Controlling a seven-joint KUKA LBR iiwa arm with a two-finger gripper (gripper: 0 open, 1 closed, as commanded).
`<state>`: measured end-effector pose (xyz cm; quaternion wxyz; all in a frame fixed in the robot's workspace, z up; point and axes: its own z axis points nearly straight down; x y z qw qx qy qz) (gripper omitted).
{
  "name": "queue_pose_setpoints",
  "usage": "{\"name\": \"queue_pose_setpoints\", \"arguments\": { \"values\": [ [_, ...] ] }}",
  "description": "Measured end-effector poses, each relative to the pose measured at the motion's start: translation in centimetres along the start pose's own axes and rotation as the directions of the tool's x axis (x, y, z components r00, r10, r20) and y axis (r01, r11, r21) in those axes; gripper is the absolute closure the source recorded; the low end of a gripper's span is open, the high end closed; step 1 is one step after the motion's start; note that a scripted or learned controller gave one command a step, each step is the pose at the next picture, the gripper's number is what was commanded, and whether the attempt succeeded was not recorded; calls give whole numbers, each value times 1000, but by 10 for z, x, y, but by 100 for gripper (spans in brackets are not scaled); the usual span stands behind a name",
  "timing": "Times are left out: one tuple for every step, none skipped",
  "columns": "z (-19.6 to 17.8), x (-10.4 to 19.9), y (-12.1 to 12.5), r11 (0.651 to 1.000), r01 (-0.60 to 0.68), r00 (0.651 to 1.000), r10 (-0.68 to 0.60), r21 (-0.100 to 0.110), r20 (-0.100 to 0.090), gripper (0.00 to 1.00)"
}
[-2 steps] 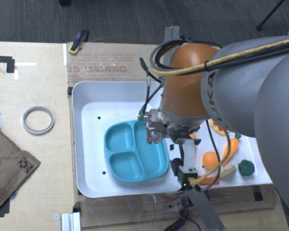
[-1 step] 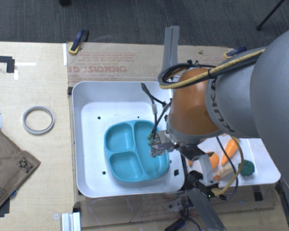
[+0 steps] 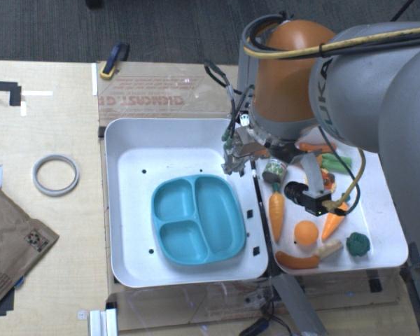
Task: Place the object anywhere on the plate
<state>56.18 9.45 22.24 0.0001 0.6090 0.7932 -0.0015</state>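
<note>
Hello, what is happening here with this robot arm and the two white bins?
A grey KUKA arm reaches in over two white bins. Its gripper hangs near the upper right corner of the left bin, just above the blue divided plate. I cannot tell whether it holds anything. The right bin holds toy food: carrots, an orange and a green piece. Nothing lies on the plate yet.

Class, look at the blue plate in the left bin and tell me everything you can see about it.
The plate is light blue, looks like smooth plastic, and has a rounded rectangular outline with a raised rim. Ridges divide it into three compartments: one long one on the right side of the view, two smaller ones on the left. It lies flat, turned slightly askew, on the floor of the left bin, toward the divider between the bins. No food lies on it.
</note>
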Motion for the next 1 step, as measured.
{"name": "queue_pose_setpoints", "arguments": {
  "values": [
    [18,-5,-67,990,138,990,-138,1,-1,100]
  ]
}}
